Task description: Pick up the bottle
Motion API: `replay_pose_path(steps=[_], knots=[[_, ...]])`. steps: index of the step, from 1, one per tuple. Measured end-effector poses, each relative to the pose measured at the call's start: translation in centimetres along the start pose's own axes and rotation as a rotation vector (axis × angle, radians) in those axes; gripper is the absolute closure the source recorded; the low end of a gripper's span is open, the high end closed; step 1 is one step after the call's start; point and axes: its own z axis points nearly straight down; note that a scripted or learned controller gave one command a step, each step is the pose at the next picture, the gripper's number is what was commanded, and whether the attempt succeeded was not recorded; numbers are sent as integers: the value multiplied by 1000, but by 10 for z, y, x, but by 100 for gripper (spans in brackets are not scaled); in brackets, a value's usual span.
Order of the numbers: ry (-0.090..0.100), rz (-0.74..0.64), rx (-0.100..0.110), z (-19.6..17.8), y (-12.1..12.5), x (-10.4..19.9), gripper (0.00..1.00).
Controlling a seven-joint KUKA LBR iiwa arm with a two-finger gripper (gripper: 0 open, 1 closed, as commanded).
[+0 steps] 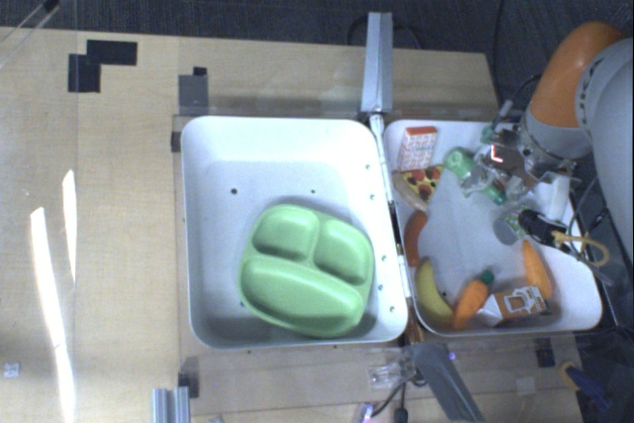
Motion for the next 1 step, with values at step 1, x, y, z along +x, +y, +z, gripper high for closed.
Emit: replay_pose_path(steps=[1], knots=[[0,370,-24,-48,-6,58,100]])
